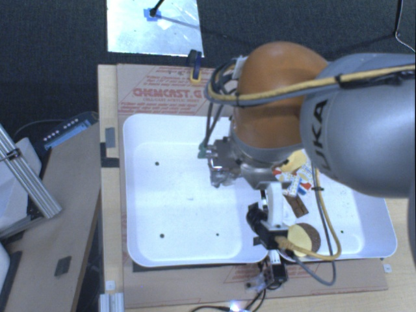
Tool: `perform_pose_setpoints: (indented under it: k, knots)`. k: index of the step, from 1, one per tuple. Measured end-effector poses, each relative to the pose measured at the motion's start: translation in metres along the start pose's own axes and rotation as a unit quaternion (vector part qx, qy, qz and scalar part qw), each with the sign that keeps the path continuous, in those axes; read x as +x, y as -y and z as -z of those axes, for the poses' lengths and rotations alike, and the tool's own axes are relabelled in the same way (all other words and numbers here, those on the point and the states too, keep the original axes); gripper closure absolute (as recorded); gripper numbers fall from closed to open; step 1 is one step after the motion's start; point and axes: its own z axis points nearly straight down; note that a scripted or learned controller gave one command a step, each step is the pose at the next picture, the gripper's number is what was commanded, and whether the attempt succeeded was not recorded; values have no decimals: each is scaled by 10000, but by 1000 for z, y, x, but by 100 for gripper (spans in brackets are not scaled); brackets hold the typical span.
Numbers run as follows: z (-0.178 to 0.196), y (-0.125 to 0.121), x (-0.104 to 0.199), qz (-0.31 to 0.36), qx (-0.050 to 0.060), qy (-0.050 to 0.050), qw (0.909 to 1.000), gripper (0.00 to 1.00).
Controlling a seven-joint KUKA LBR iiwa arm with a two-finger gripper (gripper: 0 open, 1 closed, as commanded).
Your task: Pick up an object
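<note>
My gripper (218,169) hangs below the big orange wrist, over the right part of the left bin (149,194), close to the divide between the bins. Nothing shows between its tips from this angle. In the right bin (370,233) several small things lie partly under the arm: a white packet with red and blue marks (296,179), a flat brown piece (298,206), and a round brown thing with a pale yellow disc on it (304,237). They lie right of and nearer than the gripper.
The arm's grey body hides most of the right bin. A brown cardboard sheet (162,91) lies under both bins. A yellow clamp (195,67) stands at the back edge, and a metal rail (26,174) lies at the far left.
</note>
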Motion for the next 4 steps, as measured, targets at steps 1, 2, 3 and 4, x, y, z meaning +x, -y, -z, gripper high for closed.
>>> perform_pose_setpoints:
  k: [1,2,3,4]
  knots:
    - [102,-38,46,63,-73,-40,9999,100]
    - [66,-131,75,47,-14,-8,10000,100]
    - [82,-180,73,38,-28,-11,10000,100]
    - [111,-182,74,52,-27,-16,10000,100]
